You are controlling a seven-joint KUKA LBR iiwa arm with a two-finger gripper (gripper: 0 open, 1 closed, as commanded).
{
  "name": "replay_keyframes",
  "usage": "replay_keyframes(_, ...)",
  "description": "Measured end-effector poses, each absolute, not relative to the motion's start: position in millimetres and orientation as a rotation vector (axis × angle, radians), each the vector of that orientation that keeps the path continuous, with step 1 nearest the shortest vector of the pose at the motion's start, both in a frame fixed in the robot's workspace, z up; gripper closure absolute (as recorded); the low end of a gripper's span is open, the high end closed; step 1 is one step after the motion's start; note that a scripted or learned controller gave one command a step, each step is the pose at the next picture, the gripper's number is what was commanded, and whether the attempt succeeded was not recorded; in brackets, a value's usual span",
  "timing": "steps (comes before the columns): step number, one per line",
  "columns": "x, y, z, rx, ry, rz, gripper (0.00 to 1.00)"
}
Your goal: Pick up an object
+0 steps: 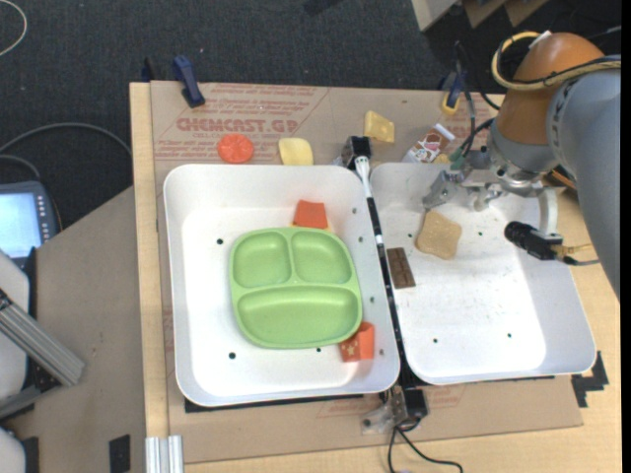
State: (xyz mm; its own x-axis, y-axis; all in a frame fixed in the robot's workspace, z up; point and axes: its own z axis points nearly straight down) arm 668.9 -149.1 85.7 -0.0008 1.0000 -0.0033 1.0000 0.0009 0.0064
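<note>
- Dark carpet surrounds a bench [552, 417] topped with a cardboard sheet [296, 106] printed in red lettering; blue clamps [187, 79] at its far edge appear to pin the sheet down so it cannot slide
- Two shallow white bins sit side by side on the sheet, touching along their inner walls, which likely keeps loose things within the arm's reach
- Left bin [192, 294]: a green divided plate [294, 286] lies flat in the middle, with one orange block [311, 215] just beyond its far edge and a second orange block [360, 343] touching its near right corner
- Right bin [513, 353]: a tan block [439, 235], sponge-like in look, lies in the far left part, and a small brown bar [399, 267] lies near it against the inner wall
- Outside the bins, on the cardboard beyond them, rest an orange disc [235, 148], a pale yellow piece [295, 151], a yellow wedge [379, 126] and a small red-and-white packet [426, 148]
- Reaching in from the right, the grey arm holds its gripper [461, 197] low over the far side of the right bin, just beyond the tan block and apart from it
- How wide the gripper stands cannot be told from this angle; nothing is seen in its grasp
- Judging by its position, the tan block is the likeliest target, and the pick is not yet made
</note>
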Motion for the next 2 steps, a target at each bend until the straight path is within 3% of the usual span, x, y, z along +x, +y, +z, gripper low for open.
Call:
replay_keyframes(1, 599.3, -138, 84, 2.228, 2.223, -0.005, 0.00)
replay_keyframes(2, 602.8, -138, 96, 2.222, 2.218, 0.002, 1.00)
